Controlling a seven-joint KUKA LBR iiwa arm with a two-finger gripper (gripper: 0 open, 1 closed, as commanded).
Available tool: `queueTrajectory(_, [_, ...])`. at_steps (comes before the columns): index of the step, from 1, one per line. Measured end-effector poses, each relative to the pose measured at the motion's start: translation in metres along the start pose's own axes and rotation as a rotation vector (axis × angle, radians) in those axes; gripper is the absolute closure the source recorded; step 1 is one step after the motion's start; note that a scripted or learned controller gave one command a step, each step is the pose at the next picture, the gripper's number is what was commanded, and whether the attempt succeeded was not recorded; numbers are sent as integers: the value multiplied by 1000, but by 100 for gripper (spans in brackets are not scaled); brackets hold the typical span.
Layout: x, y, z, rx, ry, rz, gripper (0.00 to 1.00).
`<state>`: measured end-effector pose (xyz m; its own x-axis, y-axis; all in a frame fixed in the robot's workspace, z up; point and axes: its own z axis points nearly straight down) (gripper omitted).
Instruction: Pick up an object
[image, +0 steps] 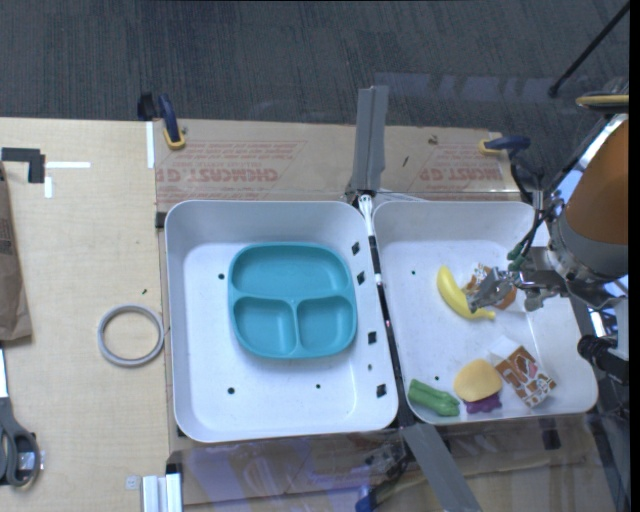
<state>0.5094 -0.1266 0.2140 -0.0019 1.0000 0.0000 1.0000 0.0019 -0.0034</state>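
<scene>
- Arm enters from the right; orange band (608, 195) sits above the wrist, over the right bin's (420, 240) far-right side.
- Gripper (490, 290) is low in the right bin, its metal fingers pointing left toward the bin's middle.
- Jaw state: cannot tell. The fingertips blur into a small orange-brown object (503, 293) right at the tips; no telling whether it is pinched or merely lying underneath.
- Yellow banana (456, 294) lies just left of the fingertips, curved, its lower end close to or touching them; contact not resolvable.
- Near front edge of the right bin: green piece (433, 397) at the left, yellow rounded item (477, 379) beside it, a purple bit (486, 404) tucked just below the yellow one.
- Brown-and-white patterned packet (525, 376) lies to the right of the yellow item, apart from the gripper.
- Left bin (195, 330) carries a teal divided plate (293, 300), three compartments, set roughly at the bin's centre.
- On the bench left of the bins: a grey ring (130, 334), lying flat, well apart from the left bin wall.
- Scissors (15, 452) at the bench's lower-left edge, partly cut off.
</scene>
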Motion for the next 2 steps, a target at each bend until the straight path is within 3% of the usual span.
queueTrajectory(1, [-26,-31,-172,-2,-2,110,0])
queueTrajectory(2, [-45,-32,-35,1,0,315,0])
